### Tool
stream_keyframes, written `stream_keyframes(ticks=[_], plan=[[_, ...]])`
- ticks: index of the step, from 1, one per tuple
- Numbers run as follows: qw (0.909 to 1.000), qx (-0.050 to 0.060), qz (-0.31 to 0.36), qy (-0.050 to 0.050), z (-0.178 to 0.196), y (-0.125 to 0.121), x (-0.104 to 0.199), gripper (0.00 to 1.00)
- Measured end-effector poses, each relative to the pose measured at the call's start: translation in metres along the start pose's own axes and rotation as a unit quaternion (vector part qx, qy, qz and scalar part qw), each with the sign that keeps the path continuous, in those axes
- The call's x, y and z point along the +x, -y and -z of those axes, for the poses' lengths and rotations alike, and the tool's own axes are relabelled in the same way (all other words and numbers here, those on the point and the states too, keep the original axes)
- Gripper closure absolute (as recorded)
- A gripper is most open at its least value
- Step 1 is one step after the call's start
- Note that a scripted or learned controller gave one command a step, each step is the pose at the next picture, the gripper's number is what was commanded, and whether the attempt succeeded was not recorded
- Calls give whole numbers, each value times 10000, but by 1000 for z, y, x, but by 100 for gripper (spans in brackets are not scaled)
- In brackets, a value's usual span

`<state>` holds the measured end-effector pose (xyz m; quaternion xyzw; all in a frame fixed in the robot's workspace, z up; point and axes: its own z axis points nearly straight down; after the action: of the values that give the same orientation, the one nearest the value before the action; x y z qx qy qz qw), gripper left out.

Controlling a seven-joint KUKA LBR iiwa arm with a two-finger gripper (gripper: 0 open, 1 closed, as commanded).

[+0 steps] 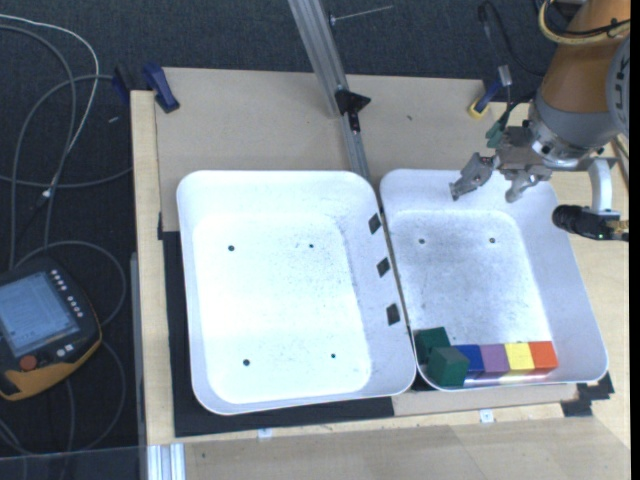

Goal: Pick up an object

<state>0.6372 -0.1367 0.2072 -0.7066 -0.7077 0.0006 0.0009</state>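
Toward two o'clock, above the far rim of the right bin (590, 313), the hand (491, 183) hangs with its two grey metal fingers spread wide and nothing between them. Both bins are shallow, glossy white trays with rounded corners and fine dark speckling on their floors. At five o'clock in the right bin, blocks lie in a row against the near wall: a dark green block (432, 343) and a second green block (450, 365) touching it, then a blue block (471, 359), a purple block (494, 357), a yellow block (518, 355) and an orange block (542, 353), all matte and square-edged. The left bin (200, 298) sits just beside it on the pale wooden counter (250, 118). A slanted aluminium post (318, 43) rises at twelve o'clock; a grey pendant (40, 318) lies at nine o'clock.
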Motion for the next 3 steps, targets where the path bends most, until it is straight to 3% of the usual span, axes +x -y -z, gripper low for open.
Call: stream_keyframes(ticks=[1,2,3], plan=[[10000,36,2,-9,-111,-9,7,0],[10000,-35,-19,14,-56,5,-25,0],[10000,-7,23,-11,-111,-38,25,0]])
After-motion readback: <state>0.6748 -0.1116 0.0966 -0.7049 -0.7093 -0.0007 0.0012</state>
